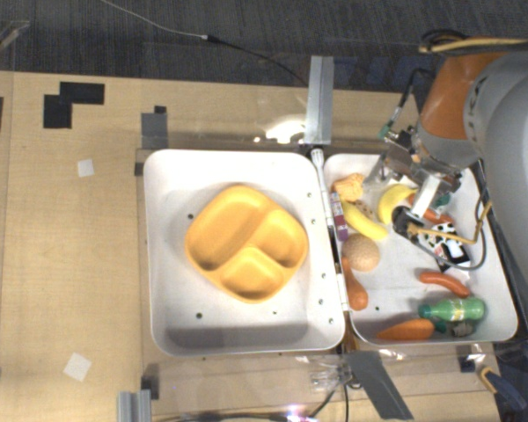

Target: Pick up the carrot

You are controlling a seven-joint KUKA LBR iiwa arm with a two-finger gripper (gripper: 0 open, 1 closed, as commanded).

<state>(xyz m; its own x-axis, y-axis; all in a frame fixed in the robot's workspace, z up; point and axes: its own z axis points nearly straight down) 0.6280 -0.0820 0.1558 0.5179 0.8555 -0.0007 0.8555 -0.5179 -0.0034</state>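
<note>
The carrot (406, 330), orange and tapered, lies flat along the front wall of the right bin (509, 310), just left of a green bottle (453, 310). My gripper (405, 185) hangs over the back of that bin, well away from the carrot. It sits low among a yellow fruit (392, 202), a banana (363, 221) and a black-and-white spotted toy (443, 238). The grey arm with its orange band (449, 104) comes in from the upper right and covers the bin's back right corner.
A small orange piece (357, 294) lies by the divider, under a tan ball (362, 254). A red-orange sausage shape (444, 281) rests above the bottle. A purple stick (337, 220) lies along the divider. The left bin (163, 323) holds a yellow divided plate (246, 240).
</note>
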